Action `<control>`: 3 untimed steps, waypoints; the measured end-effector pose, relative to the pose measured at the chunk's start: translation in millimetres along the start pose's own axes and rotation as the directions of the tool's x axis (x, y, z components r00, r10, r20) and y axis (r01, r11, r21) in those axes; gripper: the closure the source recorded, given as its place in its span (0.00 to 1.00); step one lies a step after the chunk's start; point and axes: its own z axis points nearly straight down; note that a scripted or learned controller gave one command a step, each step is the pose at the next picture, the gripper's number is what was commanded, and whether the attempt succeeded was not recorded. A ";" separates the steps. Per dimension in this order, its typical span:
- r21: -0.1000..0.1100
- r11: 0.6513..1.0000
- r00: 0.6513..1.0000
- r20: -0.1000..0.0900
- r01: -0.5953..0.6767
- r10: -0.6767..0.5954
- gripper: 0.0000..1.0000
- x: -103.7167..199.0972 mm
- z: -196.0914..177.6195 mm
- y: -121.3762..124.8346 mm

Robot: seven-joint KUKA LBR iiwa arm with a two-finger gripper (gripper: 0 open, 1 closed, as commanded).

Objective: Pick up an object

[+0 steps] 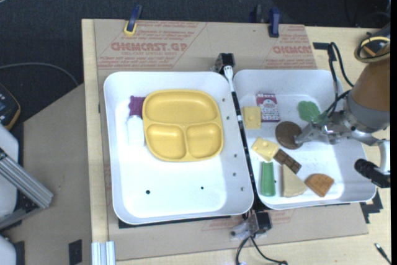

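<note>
The pincer [302,135] is low in the right bin [322,80], right beside the brown disc [286,133], reaching to grab it, but I cannot tell if it is spread or pressed together.

Colours across the two white bins

The left bin [124,195] is white and holds a yellow divided tray [183,124] with a purple object [136,105] and a white one [134,131] at its edge. The right bin [347,189] is white too, with a red-and-white carton [267,107], pale yellow blocks [252,117], a green leaf-shaped piece [308,111], a brown disc [287,133], a dark brown bar [288,161], a green stick [267,178], a cream wedge [291,185] and a tan waffle-patterned piece [320,184]. The bench board [93,133] is tan with red lettering.
</note>
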 end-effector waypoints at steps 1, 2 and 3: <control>-0.008 1.000 1.000 0.002 0.000 0.000 1.00 0.0 -12.6 2.0; -0.007 1.000 1.000 0.005 0.002 -0.002 1.00 7.4 -72.3 -0.2; -0.009 1.000 1.000 0.006 0.002 -0.002 1.00 10.7 -127.6 11.2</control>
